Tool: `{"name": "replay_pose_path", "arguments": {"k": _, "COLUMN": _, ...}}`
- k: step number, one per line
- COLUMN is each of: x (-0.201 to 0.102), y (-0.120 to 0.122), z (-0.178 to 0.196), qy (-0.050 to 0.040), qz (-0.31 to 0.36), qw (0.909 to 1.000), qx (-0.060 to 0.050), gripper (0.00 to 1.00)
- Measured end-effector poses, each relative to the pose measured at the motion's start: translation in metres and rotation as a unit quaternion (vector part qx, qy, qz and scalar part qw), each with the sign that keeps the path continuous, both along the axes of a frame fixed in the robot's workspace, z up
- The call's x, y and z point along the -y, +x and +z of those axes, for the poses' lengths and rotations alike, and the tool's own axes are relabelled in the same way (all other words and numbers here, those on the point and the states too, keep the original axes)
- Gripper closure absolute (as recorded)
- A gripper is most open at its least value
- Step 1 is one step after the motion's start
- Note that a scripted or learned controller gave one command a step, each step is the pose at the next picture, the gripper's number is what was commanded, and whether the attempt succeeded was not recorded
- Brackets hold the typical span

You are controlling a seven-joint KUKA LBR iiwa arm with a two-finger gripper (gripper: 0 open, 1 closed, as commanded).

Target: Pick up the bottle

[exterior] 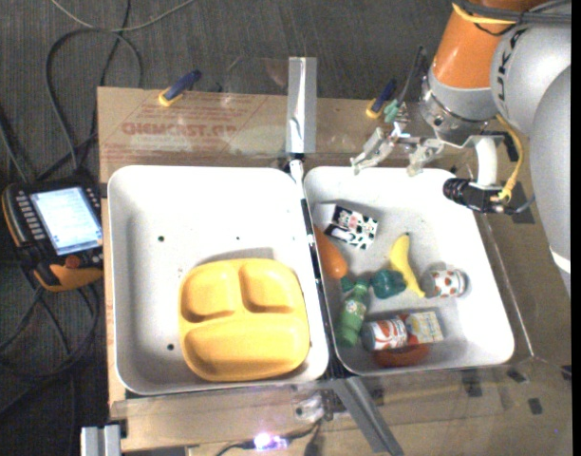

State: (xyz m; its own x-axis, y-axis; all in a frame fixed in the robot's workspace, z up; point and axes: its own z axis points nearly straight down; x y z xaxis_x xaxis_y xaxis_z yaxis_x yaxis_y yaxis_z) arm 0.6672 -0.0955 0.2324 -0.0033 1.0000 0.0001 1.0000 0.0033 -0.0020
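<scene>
The green bottle [353,309] lies in the right bin [495,297], beside a can [385,332] and banana [402,257]. Probably light, stiff, slick plastic; best pinched across its body. Farther back, the end effector [397,155] hovers open, empty.

Over the right bin [480,255] the far half lies open, just a cow-print carton [353,226] near its left wall. Down front it's crowded: the green bottle [353,309] is hemmed in by an orange ball [330,258], banana [403,260], red-labelled can [386,332] and small box [425,326]. The left bin [158,217] has bare floor around the yellow tray [243,318].
</scene>
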Motion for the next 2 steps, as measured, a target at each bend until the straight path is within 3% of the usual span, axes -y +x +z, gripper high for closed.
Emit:
{"name": "replay_pose_path", "arguments": {"k": 1, "x": 0.025, "y": -0.073, "z": -0.112, "qy": 0.0009, "qz": 0.174, "qw": 0.9847, "qx": 0.0, "gripper": 0.0}}
{"name": "replay_pose_path", "arguments": {"k": 2, "x": -0.028, "y": -0.065, "z": -0.049, "qy": 0.0004, "qz": 0.174, "qw": 0.9847, "qx": 0.001, "gripper": 0.0}}
